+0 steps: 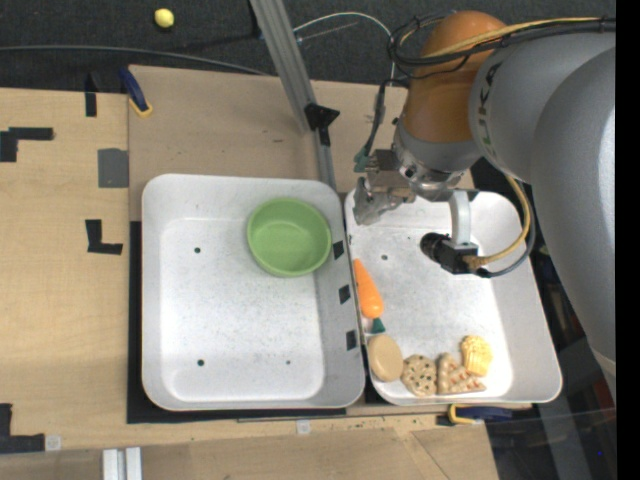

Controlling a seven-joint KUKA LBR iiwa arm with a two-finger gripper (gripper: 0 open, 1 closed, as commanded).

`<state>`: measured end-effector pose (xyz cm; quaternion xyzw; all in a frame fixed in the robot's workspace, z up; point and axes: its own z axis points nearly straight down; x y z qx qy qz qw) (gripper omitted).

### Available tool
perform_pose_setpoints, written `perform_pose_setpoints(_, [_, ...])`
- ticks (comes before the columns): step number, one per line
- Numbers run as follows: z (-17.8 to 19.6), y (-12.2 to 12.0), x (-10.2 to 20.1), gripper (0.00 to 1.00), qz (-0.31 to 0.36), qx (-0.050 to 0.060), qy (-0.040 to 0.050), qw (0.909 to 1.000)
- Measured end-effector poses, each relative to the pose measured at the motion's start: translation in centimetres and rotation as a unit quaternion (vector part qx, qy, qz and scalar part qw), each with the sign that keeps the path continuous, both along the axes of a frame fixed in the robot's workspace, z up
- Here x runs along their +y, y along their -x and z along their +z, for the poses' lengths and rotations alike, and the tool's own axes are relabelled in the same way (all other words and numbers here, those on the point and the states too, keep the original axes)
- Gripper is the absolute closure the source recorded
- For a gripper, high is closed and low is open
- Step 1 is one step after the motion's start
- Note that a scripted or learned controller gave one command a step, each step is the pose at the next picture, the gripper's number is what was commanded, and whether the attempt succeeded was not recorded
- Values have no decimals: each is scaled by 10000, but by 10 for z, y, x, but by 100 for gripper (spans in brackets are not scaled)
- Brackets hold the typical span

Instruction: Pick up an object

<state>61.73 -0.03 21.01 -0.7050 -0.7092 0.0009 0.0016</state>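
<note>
The left bin (pixel 170 298) holds a green bowl (pixel 289 235); the right bin (pixel 520 363) holds a carrot (pixel 367 289) and small foods (pixel 432 366) at its near edge; the gripper (pixel 378 200) hangs over its far left corner, well apart from them; I cannot tell the jaws' state; descending here, it likely grasps nothing or strikes the wall.

A pale wooden bench (pixel 220 133) with black tape marks (pixel 98 236) sits against dark carpet (pixel 120 8), where a small yellow ball (pixel 164 17) lies.
</note>
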Motion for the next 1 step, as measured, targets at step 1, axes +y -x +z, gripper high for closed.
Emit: perform_pose_setpoints(1, [9, 22, 51, 100, 5, -4, -7, 10000])
